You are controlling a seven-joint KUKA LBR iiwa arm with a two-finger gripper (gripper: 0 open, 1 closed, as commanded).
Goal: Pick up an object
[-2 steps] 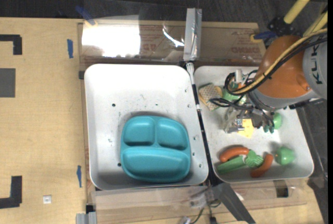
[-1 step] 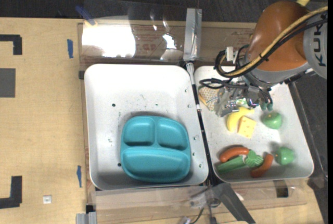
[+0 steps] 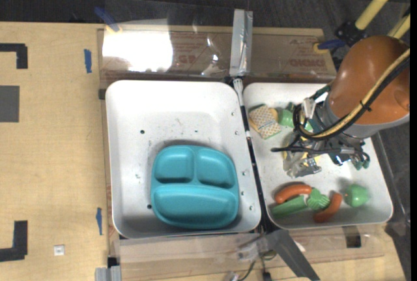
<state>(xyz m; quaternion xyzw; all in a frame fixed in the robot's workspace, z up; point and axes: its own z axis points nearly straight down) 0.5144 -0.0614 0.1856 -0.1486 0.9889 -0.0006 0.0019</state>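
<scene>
Presently, working from the near edge of the bench [image 3: 52, 143] outward: the right bin [image 3: 381, 208] carries, along its near side, a cluster of toy food, namely an orange carrot-like piece [image 3: 293, 191], a green piece [image 3: 301, 203] touching it, a second orange piece [image 3: 330, 205] and a green round toy [image 3: 358, 194] just beside. Any of these would serve as the object to pick up. The left bin [image 3: 124, 110] holds a teal divided tray [image 3: 194, 186] toward its near side. Further back in the right bin the claw [image 3: 305, 162] hangs low over a bare patch of the bin floor, cables draped round it; whether it is open or closed cannot be told, and nothing is seen held in it. Behind it lie a cream waffle-patterned piece [image 3: 263, 120] and a small green item [image 3: 285, 117]. Judgement: the claw should be centred over a single piece standing apart from its neighbours, the green round toy being the best candidate, and descend squarely; the touching carrot and green piece risk a double or glancing grasp. Printing on the clear sheet [image 3: 189, 51] at the far side is too faint to read.
</scene>
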